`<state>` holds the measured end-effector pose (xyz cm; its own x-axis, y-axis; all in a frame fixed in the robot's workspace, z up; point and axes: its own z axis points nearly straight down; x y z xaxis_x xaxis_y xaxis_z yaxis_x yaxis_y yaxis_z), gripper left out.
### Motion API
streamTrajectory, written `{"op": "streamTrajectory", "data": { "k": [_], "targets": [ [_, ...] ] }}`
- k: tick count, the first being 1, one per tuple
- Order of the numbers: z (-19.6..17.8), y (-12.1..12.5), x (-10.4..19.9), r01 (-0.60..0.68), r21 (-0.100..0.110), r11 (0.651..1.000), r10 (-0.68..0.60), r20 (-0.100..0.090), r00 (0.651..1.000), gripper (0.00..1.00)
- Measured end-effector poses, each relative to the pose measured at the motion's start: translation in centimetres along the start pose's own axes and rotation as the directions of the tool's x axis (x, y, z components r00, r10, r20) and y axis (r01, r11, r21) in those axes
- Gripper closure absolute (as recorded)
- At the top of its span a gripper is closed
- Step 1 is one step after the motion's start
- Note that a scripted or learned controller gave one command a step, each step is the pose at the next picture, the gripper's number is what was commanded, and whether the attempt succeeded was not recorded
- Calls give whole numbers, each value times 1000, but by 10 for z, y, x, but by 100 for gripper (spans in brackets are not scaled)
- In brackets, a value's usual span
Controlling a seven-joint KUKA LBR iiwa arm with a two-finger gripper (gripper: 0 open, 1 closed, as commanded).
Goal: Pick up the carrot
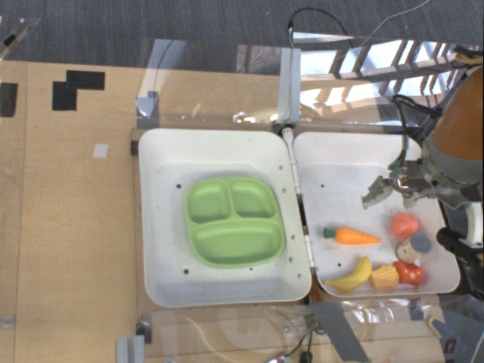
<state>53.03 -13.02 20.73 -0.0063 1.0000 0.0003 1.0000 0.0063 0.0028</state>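
**Crowded corner around the carrot**

Lower right of the frame, the carrot (354, 237) lies in the right bin (333, 165), near a banana (349, 276) and pink toy (405, 224). Above it the gripper (387, 187) hangs open, empty. A slanted descent could nudge neighbours. Arm's wrist is cut off.

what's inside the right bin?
Right bin holds the carrot, a banana, corn, a pink piece and other small toys. The arm covers its right edge.
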Motion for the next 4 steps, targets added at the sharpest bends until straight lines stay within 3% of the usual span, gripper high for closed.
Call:
{"op": "streamTrajectory", "data": {
  "k": [1,2,3,4],
  "targets": [
    [81,-7,37,28,2,1000,-28,0,1000,0],
    [111,-34,29,153,-26,988,-153,2,988,0],
    [111,-34,29,153,-26,988,-153,2,988,0],
    [99,-30,31,158,-35,987,-158,3,987,100]
  ]
}}
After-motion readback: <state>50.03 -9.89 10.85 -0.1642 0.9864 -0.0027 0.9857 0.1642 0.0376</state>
